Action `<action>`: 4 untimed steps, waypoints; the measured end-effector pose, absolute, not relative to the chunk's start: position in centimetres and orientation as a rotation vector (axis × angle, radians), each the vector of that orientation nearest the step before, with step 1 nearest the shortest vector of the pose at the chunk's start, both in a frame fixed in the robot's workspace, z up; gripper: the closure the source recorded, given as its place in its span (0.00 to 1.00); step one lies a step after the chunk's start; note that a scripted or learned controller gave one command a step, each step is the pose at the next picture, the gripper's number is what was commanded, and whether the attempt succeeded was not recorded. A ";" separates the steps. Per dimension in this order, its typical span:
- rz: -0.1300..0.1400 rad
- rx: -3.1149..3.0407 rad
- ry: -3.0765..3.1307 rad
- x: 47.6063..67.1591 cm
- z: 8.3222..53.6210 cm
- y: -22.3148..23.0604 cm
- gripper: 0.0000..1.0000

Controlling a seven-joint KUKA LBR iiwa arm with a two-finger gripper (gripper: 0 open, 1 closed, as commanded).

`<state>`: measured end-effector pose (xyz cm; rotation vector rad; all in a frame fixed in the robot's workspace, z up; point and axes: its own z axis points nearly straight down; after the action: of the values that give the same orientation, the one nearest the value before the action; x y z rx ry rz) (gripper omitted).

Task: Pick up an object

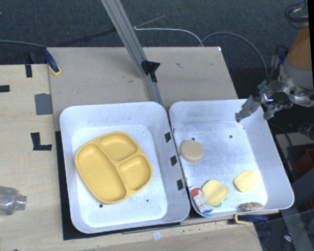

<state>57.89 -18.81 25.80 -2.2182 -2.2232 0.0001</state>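
the gripper [251, 109] hangs over the right bin's [266, 140] far right edge, its state unclear; a yellow tray [112, 166] lies in the left bin [73, 156].

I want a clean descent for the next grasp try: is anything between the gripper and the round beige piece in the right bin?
Nothing visible. The gripper hovers at the right bin's upper right rim; bare bin floor runs from there to the round beige piece. The other items lie nearer the bottom edge.

Glossy yellow plastic tray [113, 166]; scuffed white plastic bins [210, 110]; matt wood bench [99, 72]; clear plastic bottle [5, 200]; ribbed metal pole [125, 28].
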 end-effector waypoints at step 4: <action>0.000 -2.220 -2.220 51.3 8.9 -11.4 0.00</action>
<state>51.28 -11.44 8.93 -2.2196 -2.2204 -0.0001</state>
